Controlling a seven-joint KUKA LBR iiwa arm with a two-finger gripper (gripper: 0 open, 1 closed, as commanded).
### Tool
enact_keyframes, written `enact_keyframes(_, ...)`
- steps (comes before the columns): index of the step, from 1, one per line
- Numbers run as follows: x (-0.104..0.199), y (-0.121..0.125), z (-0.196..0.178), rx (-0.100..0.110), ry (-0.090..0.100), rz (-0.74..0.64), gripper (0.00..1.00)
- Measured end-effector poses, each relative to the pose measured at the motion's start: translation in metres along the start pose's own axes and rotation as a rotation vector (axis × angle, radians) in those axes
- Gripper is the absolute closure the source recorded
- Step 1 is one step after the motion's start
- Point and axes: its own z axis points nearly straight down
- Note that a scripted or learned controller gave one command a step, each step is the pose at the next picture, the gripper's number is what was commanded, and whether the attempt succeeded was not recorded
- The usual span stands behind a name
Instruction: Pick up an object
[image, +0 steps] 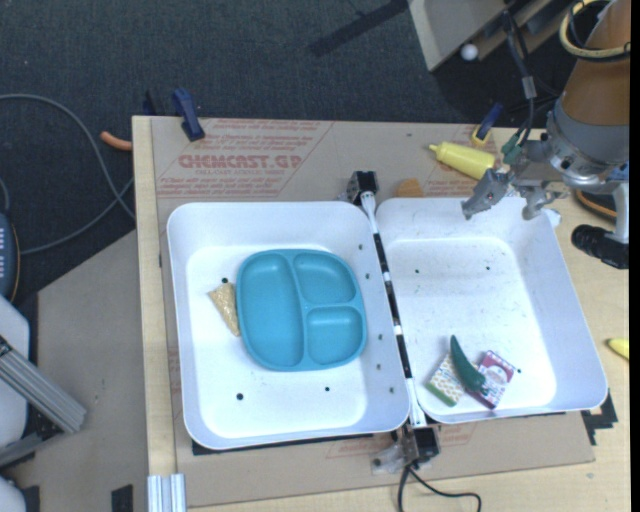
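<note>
My gripper (512, 192) hangs over the far rim of the right bin (560, 300), at about one o'clock from the surface's middle, and my fingers are spread apart with nothing between them. The likeliest thing to lift sits at five o'clock in that bin: a small pile of a dark green tool (464, 366), a pink-and-white packet (494, 372) and a pale sponge-like pad (444, 381), touching one another. I judge all three light; the packet looks crinkly and slippery, the pad soft, so the stiff green tool, taken across its narrow middle, seems the safest hold. The left bin (200, 300) holds a teal divided plate (300, 308), rigid and wide, hard to span, with a tan scrap (226, 304) tucked under its nine o'clock edge.
</note>
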Motion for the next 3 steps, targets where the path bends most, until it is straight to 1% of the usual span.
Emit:
enact_keyframes(1, -0.049, 0.004, 0.004, -0.004, -0.003, 0.001, 0.00)
enact_keyframes(2, 0.028, -0.113, 0.063, 0.002, 0.001, 0.001, 0.00)
enact_keyframes(3, 0.012, -0.145, 0.124, 0.001, 0.000, 0.002, 0.00)
